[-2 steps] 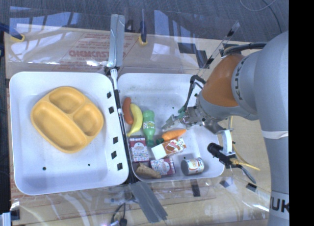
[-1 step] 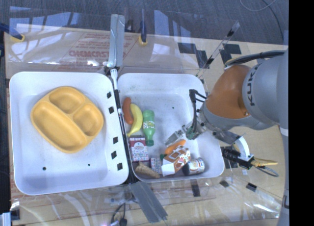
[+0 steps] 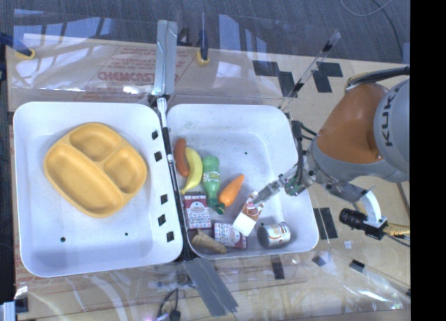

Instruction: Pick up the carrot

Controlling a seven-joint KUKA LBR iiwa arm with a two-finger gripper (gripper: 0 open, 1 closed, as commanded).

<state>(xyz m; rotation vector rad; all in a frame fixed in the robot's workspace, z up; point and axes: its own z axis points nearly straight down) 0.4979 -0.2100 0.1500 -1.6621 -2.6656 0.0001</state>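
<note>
The carrot [image 3: 232,189] lies loose mid-frame in the right bin [image 3: 230,114], while the pincer [image 3: 252,207], just lower right, looks clamped on a small bottle [image 3: 249,218] instead.

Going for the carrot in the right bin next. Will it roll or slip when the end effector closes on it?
The carrot looks smooth and tapered, probably a plastic toy, so it may squirt toward its thin end. Its rounded shape suggests it could roll if nudged sideways. It lies tilted beside the green bottle, which might block a roll that way.
</note>
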